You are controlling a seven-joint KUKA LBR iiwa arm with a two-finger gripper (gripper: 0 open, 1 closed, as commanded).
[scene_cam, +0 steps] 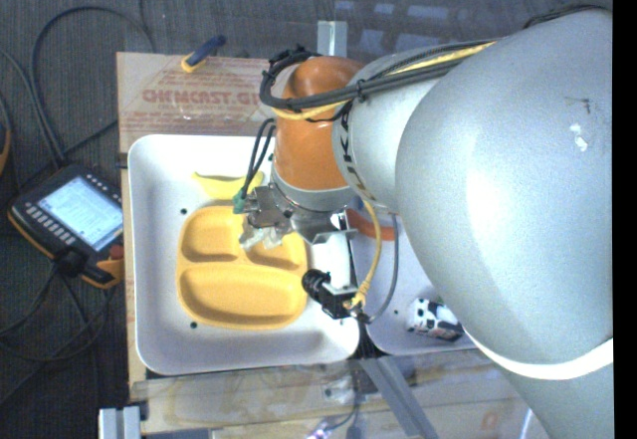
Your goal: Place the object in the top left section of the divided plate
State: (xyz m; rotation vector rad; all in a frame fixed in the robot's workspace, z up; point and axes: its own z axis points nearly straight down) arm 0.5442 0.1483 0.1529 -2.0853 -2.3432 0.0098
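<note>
- The divided plate (234,278) is yellow and lies in the left white bin (149,228), taking up most of the bin's floor.
- The plate has one long section along the side nearer the bottom of the view and smaller sections on the side away from it; a raised ridge runs between them.
- The gripper (261,233) hangs over the plate's upper right part, above the smaller sections, at the end of the grey arm (498,178).
- Whether the jaws are apart or together I cannot tell; the wrist and its cables cover them.
- I cannot make out any object between the fingers, nor say for sure where the object to be placed is.
- A thin yellow piece (214,183) lies on the bin floor just beyond the plate's upper edge, partly under the arm; what it is I cannot tell.
- The orange band (309,143) of the arm sits above the plate's upper right corner, with black cables (289,69) looping around it.
- A black and yellow cable end (333,296) hangs just right of the plate, near the bin's right wall.
- Well right of the plate, in the other bin, a small black and white thing (433,318) peeks out from under the arm.
- Left of the plate, outside the bin, a handheld screen (70,218) rests on the dark floor.
</note>
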